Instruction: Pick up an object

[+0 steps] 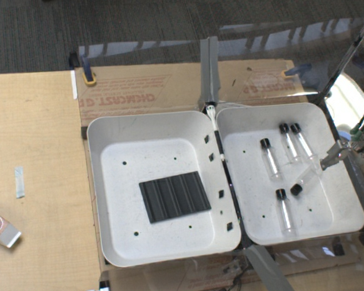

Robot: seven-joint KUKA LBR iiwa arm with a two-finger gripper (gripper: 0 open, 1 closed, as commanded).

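Note:
The right bin holds several clear tubes with black caps. One tube lies near the bin's middle and a pair lies just behind it. Another tube lies toward the front. A tilted tube slants up to the right, its cap at the lower left. A black ribbed mat lies flat in the left bin. My gripper reaches in over the right bin's right rim. Its grey tip is at the upper end of the tilted tube; whether they touch is unclear.
Both bins rest on brown cardboard held by blue clamps. A grey metal bar rises behind the seam between the bins. On the wooden bench at the left lie a small grey strip and a red-and-white packet.

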